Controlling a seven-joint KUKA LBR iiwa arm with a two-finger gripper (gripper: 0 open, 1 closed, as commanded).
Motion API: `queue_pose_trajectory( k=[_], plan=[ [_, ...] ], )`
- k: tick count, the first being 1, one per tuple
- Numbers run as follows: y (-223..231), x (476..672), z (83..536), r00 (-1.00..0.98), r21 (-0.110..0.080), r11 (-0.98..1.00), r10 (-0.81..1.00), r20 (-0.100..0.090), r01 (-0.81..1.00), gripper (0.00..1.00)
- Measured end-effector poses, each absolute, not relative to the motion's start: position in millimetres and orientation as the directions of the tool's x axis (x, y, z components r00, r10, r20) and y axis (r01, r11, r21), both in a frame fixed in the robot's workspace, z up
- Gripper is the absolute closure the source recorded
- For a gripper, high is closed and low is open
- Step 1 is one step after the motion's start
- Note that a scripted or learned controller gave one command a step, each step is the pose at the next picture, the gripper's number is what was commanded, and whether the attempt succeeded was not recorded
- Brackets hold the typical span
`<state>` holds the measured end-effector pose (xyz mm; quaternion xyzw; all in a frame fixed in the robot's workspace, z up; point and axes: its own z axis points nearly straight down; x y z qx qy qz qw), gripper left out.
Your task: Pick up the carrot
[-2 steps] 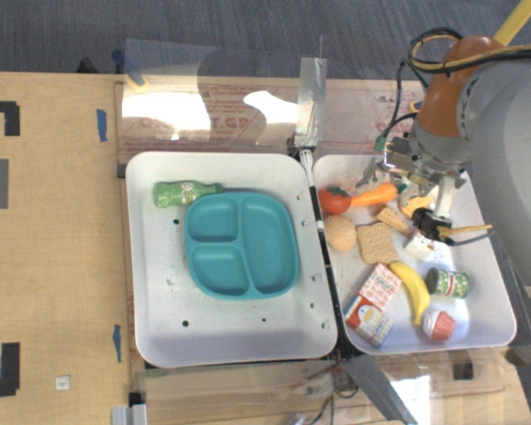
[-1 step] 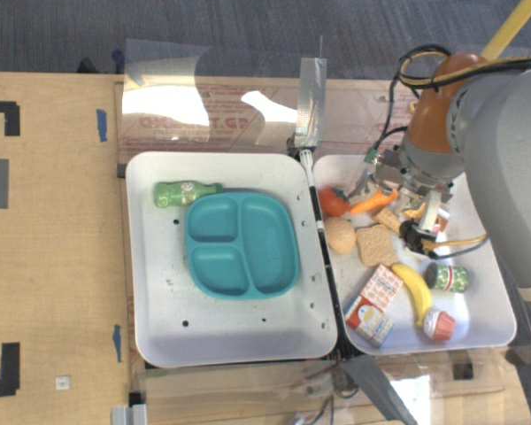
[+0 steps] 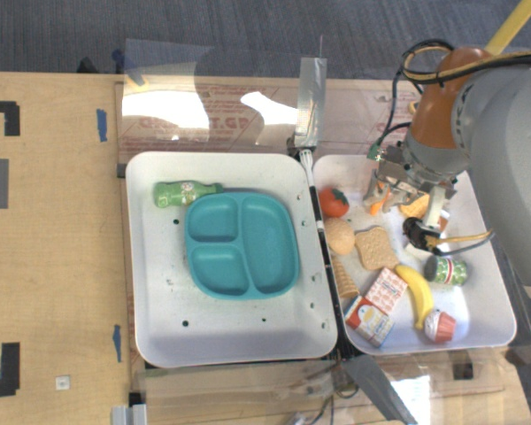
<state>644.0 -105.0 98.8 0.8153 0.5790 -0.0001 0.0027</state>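
**Carrot at the jaws, lift not yet shown**

Camera view: the arm (image 3: 478, 104) reaches in from the right and hangs over the back of the right bin (image 3: 491, 326), its gripper (image 3: 398, 187) low among the toy food. A small orange piece, which I take to be the carrot (image 3: 378, 204), sits at the gripper's lower left edge, touching or just beside the fingertips. The picture is too small and cluttered there to tell whether the jaws are spread or pressed together, or whether the carrot is between them at all.

Around it in the same bin lie a tomato (image 3: 334, 202) near the divider, a cracker (image 3: 375, 248), a banana (image 3: 416, 295), a juice carton (image 3: 376, 306) and a small can (image 3: 447, 271). The left bin (image 3: 150, 264) holds a teal divided plate (image 3: 242, 244) and a green bottle (image 3: 184, 193) behind it.

As a judgement: the approach looks done, the grasp is unconfirmed, and raising the carrot clear of the bin is what remains.
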Motion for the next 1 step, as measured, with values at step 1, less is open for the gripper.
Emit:
queue_pose_trajectory(
  k=[1],
  plan=[
    [-92.5, 668.6, 169.8, 0.410, 0.007, -0.410, 0.912, 0.002, 0.912, 1.00]
  ],
)
